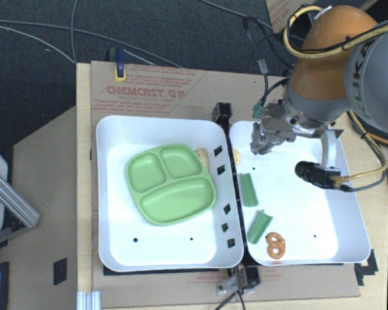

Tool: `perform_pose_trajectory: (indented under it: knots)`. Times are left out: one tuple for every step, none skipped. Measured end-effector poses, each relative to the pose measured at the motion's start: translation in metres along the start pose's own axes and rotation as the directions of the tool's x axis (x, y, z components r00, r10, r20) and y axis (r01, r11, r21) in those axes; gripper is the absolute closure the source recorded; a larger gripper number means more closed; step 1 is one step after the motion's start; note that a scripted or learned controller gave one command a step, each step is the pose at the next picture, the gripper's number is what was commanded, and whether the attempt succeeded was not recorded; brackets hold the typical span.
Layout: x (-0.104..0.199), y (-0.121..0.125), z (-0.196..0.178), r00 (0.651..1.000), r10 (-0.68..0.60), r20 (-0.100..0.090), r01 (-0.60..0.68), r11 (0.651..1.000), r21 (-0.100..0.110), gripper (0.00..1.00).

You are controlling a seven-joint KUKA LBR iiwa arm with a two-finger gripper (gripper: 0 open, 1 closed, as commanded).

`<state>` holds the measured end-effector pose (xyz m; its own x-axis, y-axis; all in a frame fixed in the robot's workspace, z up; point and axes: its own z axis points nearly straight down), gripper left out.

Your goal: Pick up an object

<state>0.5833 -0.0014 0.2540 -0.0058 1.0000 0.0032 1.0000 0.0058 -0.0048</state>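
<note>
Camera view, taken left to right: the left bin (109, 179) fills the middle-left of the frame and holds a green divided plate (171, 183), lying flat with its big compartment toward the bottom of the frame. A small tan piece (202, 157) sits just beside the plate's upper right corner.

Right of the black divider, the right bin (332, 221) holds three small things along its left side. A green stick (248, 189) lies with its long axis running nearly up and down the frame. Below it a second green stick (259, 226) is tilted, its upper end leaning toward the right. Just beside that one, lower right, lies a small pretzel (275, 244).

The gripper (264, 142) hangs over the upper left part of the right bin, above the sticks in the frame and apart from them; nothing is seen between its fingers, and whether they are spread or closed cannot be told. The pretzel lies well below it.
</note>
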Motion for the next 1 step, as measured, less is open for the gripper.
perform_pose_trajectory:
  knots:
    - [0.0612,-0.0122,0.0140,1.000,-0.001,0.000,0.001,1.000,0.000,1.00]
